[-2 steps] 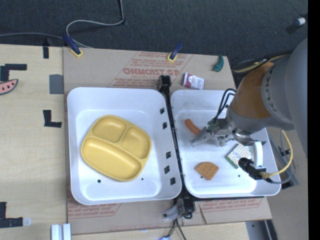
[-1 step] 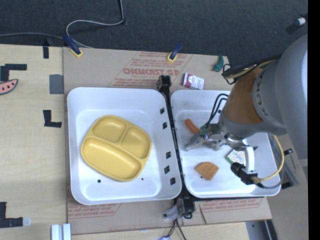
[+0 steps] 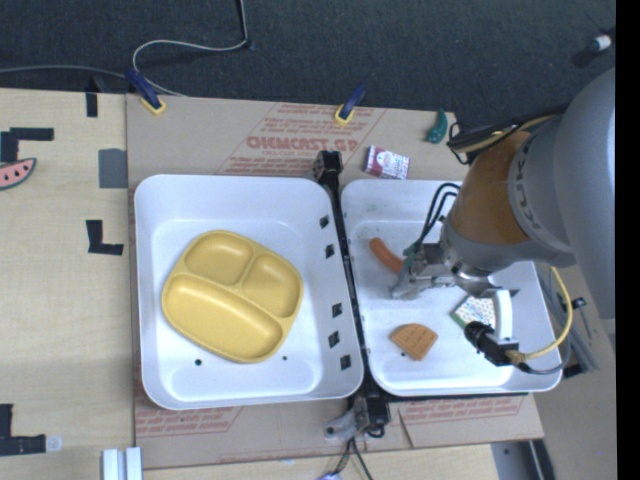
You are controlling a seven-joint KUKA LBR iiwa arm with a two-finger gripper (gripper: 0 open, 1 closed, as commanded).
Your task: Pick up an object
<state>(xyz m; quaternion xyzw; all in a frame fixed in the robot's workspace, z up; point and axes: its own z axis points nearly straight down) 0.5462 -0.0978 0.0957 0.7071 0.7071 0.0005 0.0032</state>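
Note:
In the right bin (image 3: 380, 368) an orange sausage-shaped piece (image 3: 384, 253) lies near the left wall. A tan cracker-like piece (image 3: 413, 340) rests toward the front. My gripper (image 3: 410, 278) reaches down from the right, its tip just right of the orange piece and above the tan piece. The grey arm with its orange band (image 3: 490, 203) covers the bin's right part. A small patterned card (image 3: 475, 313) peeks out under the wrist.
The left bin (image 3: 160, 368) holds a yellow divided tray (image 3: 232, 294). A black clip strip (image 3: 340, 278) runs between the bins. A small wrapped packet (image 3: 385, 163) lies on the cardboard behind the right bin. Cables trail at the back.

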